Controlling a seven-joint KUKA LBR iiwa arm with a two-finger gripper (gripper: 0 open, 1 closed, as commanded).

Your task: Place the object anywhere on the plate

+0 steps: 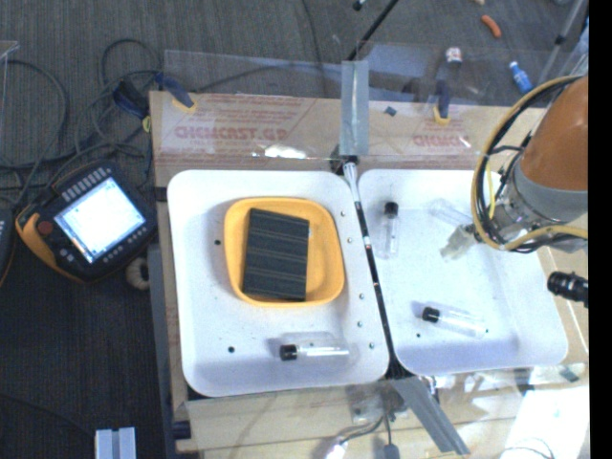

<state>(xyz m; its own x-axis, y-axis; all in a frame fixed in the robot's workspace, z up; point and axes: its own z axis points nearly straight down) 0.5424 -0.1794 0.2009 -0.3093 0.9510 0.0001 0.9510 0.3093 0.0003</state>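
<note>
While a dark ridged block (276, 253) lies on the yellow plate (330, 256), the claw's state I cannot tell.

Black block (276, 253) covers plate (328, 256) centre; yellow rim bare; vial (313, 351) lies near below
</note>
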